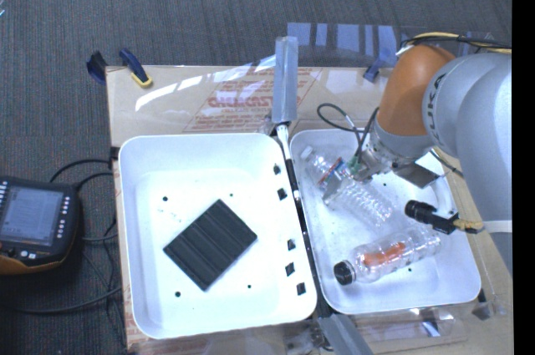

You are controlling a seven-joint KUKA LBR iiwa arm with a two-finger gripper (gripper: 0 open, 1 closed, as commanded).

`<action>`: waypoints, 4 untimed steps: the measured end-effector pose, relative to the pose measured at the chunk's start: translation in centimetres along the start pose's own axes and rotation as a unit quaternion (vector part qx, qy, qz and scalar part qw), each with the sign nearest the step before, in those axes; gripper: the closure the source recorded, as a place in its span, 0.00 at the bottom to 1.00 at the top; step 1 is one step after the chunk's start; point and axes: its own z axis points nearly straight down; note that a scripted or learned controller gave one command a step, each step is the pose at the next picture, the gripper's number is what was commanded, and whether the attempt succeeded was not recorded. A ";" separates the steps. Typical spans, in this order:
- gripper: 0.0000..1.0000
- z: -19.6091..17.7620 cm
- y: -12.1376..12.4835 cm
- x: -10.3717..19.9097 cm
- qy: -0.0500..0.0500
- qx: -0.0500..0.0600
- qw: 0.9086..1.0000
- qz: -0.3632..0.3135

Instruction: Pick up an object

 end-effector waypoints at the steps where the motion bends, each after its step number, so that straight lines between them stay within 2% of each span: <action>1: 0.00 0.0 0.3 0.5 -0.002 0.000 0.999 -0.036; 2: 0.00 -0.1 0.2 -0.1 0.000 -0.004 0.999 -0.045; 3: 1.00 -0.9 0.2 0.0 0.001 -0.003 0.999 -0.046; 4: 1.00 -10.4 1.9 2.6 -0.004 -0.021 1.000 -0.011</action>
